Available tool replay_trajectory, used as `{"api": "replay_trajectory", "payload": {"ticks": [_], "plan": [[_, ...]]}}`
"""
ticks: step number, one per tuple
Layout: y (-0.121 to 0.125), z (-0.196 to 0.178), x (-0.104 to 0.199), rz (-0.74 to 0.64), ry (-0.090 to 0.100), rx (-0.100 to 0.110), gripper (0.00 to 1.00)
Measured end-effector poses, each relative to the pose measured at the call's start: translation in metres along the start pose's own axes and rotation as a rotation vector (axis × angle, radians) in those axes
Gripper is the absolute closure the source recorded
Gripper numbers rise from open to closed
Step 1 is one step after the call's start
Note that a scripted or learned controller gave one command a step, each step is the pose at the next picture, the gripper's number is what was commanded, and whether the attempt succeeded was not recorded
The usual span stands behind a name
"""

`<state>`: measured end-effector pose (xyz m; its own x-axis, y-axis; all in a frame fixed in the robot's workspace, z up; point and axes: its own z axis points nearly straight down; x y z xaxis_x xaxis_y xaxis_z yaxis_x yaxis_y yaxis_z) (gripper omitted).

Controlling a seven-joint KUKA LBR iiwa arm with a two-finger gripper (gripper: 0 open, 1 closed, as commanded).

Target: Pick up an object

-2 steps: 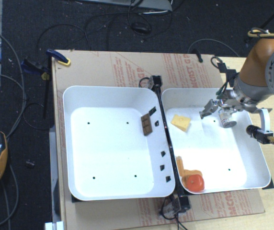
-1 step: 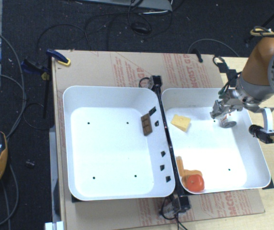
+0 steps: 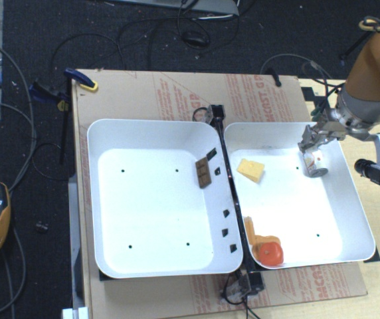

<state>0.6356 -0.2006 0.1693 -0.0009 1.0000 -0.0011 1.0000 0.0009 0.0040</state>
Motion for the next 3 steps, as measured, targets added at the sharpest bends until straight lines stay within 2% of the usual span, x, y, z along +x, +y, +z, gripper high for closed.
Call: {"api": "replay_trajectory", "payload": {"ticks": [2, 3], "plan": [[0.011, -0.102, 0.003, 0.000, 0.000, -0.001, 1.00], [0.003, -0.089, 0.047, -0.003, 0.002, 0.004, 1.00]]}}
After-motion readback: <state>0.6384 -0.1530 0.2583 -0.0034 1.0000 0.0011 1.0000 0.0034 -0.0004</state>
